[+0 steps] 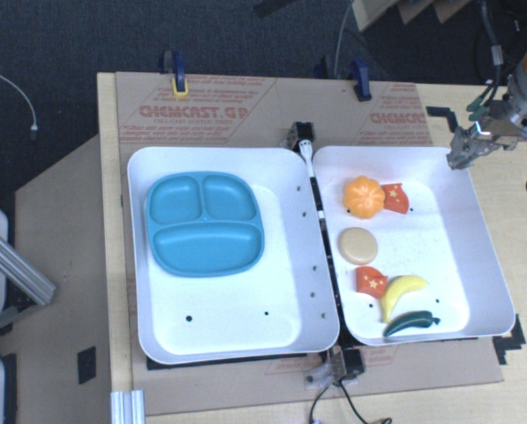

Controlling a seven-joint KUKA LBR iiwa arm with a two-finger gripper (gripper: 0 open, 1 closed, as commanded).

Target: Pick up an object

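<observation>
Here, table (245, 113): it spreads left of and below the gripper, carrying both bins side by side.
Left bin (228, 325): well apart from the gripper, far to its left; the blue divided plate (207, 223) lies in it and is a poor pick, broad and flat.
Right bin (475, 237): just below and left of the gripper, holding all the small items.
Gripper (464, 155): it hangs over the bin's upper right rim, holding nothing; whether it stands wide or narrow I cannot tell.
Orange (365, 196): the likeliest target, left of the gripper, touching a red piece (395, 198) on its near side, so descend centred on the fruit.
Beige disc (358, 245): lower left, standing apart, an easier approach.
Banana (402, 291): farther below, crowded by a second red piece (370, 280) and a green pepper (411, 321); best avoided.
</observation>
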